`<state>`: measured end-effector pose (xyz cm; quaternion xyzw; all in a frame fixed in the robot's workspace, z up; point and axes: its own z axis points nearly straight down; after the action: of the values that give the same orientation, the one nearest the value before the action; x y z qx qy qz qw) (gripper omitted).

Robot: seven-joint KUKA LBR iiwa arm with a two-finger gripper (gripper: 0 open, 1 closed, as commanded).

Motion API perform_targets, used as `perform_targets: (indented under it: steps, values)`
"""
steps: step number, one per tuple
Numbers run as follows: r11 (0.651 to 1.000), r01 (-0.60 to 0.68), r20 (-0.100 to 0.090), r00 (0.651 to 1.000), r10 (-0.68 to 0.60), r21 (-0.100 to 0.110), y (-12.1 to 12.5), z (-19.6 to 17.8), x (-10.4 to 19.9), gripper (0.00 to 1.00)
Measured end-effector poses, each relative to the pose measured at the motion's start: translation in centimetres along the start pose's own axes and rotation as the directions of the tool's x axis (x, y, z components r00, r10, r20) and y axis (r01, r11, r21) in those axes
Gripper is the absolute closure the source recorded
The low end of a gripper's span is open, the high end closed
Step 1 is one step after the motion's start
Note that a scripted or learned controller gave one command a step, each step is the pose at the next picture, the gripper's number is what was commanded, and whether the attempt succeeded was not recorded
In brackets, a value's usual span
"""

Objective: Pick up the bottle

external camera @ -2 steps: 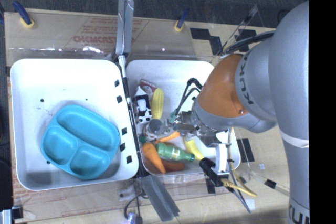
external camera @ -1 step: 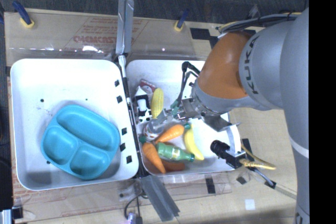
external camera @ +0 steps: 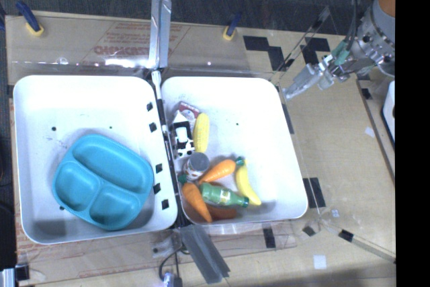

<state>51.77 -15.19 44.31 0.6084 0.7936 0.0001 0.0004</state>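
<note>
**Bottle lying in the right bin, gripper off to the side**

The green bottle (external camera: 224, 195) lies on its side near the front edge of the right bin (external camera: 269, 138), resting among a heap of toy food. A yellow banana (external camera: 246, 185) lies just beside it toward the bin's right wall, and an orange carrot (external camera: 219, 171) sits just behind it. Another carrot (external camera: 195, 201) lies at the bin's front left corner, with a small grey can (external camera: 197, 162) and an ear of corn (external camera: 200, 132) further back along the left wall. The left bin (external camera: 40, 111) holds a blue divided plate (external camera: 102, 179). The gripper (external camera: 295, 87) hovers beyond the right bin's back right corner, well apart from the bottle; whether it is released or clenched cannot be told.
</note>
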Motion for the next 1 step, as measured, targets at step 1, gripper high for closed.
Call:
perform_targets:
  steps: [1]
  values:
    - [0.964,-0.266,0.0,0.964,0.266,0.006,-1.56,5.66,10.05,0.0]
